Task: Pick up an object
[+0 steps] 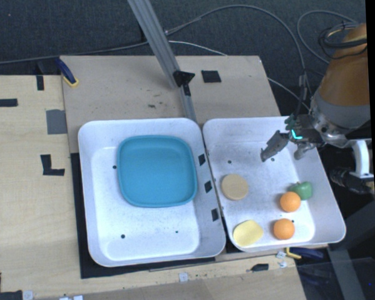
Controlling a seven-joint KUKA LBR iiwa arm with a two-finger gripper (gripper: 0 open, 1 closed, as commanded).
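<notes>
Two oranges (287, 215), one blue plate (156, 170)

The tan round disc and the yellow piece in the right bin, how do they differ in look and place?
The tan disc is a dull beige circle; the yellow piece is brighter and less regular in outline. The tan disc lies mid-bin, while the yellow piece sits at the right bin's near wall. Both lie flat, untouched, apart from the gripper.
</notes>
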